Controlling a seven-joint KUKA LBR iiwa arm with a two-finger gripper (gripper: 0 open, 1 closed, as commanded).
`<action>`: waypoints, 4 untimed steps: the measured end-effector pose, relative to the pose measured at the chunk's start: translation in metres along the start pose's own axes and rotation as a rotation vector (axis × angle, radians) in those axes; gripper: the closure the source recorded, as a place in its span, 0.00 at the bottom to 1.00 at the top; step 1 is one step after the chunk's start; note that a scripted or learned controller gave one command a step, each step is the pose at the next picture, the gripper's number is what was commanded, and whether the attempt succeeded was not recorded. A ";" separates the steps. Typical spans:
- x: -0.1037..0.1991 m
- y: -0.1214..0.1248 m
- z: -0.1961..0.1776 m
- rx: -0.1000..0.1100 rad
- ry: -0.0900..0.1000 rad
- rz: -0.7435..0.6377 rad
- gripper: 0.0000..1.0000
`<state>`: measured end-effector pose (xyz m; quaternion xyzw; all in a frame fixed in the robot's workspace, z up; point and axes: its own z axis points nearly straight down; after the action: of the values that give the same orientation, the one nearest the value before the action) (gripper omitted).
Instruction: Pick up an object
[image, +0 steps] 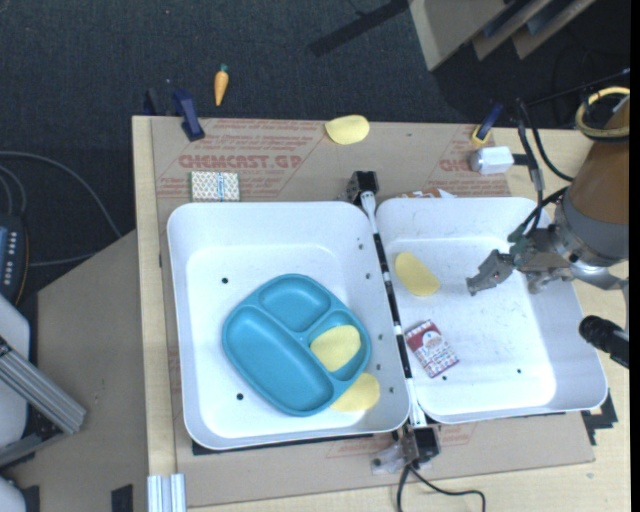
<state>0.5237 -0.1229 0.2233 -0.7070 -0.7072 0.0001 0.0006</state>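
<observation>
- Landmark: the divider rail (385, 290) between the two bins; every place below is given from it.
- Left bin (200, 250), one, white and shallow, on the bench (150, 300) left of the rail.
- Blue tray (270, 350), one, with compartments, lying flat in the left bin, left of the rail. I judge it stiff plastic, light, but too broad and flat for my pincer except at its rim.
- Yellow pieces, four counted: one in the tray's compartment nearest the rail (337, 345); one just below it, against the tray's lower edge (356, 394); one just right of the rail in the right bin (415, 273); one on the bare bench beyond the bins, a little left of the rail (347, 129). They look smooth, rounded and probably light; possibly slippery. I would take one across its narrow width.
- Red-and-white packet (432, 348), one, lying flat just right of the rail, nearer the camera than the yellow piece beside it. I judge it thin, light and soft; hard to nip flat, so best taken by an edge.
- Right bin (570, 385), one, white, right of the rail.
- My pincer (486, 278), one, well right of the rail over the right bin, near the yellow piece there but apart from it. Whether its fingers stand apart or together I cannot tell; nothing is seen between them.
- Likeliest pick, in my judgement: the yellow piece just right of the rail.
</observation>
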 end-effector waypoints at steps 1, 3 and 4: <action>0.028 0.041 0.135 0.002 0.000 0.000 0.00; 0.031 0.086 0.138 0.001 0.000 0.001 0.00; 0.030 0.093 0.139 -0.002 -0.001 0.000 0.00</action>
<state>0.6163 -0.0927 0.0845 -0.7069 -0.7074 -0.0003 -0.0006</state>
